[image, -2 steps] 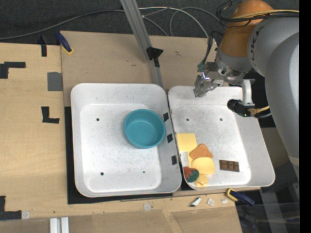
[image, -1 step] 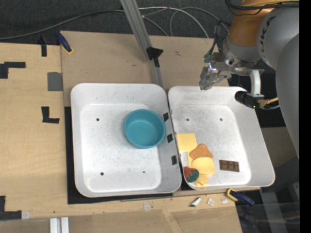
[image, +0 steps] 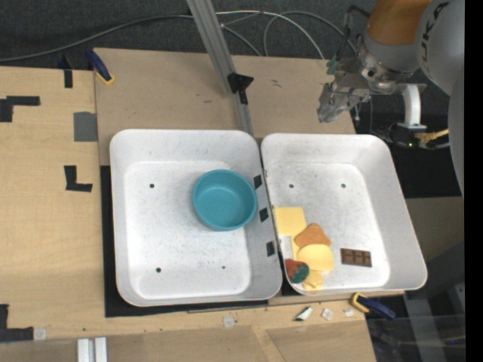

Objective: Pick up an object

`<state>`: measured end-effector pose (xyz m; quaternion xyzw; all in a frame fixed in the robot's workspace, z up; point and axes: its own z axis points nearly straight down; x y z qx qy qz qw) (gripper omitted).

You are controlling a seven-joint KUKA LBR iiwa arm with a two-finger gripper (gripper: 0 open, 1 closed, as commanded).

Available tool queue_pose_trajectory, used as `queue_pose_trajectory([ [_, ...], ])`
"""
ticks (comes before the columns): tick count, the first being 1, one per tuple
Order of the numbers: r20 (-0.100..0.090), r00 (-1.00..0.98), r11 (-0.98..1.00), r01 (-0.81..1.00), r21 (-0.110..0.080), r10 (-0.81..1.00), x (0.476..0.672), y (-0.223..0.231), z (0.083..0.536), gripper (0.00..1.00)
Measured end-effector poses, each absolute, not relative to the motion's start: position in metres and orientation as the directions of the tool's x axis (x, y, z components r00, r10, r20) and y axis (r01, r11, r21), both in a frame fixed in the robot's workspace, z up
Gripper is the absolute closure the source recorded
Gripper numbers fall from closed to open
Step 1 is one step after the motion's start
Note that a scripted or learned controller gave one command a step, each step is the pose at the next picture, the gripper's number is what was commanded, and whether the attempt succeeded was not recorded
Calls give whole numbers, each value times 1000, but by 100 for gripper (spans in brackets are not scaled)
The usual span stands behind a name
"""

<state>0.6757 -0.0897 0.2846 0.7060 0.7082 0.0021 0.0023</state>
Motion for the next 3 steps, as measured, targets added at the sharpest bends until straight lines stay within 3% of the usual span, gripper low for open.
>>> queue_pose_trajectory([
  [3,1,-6,6,1000,-2,1000,665,71,248,100],
])
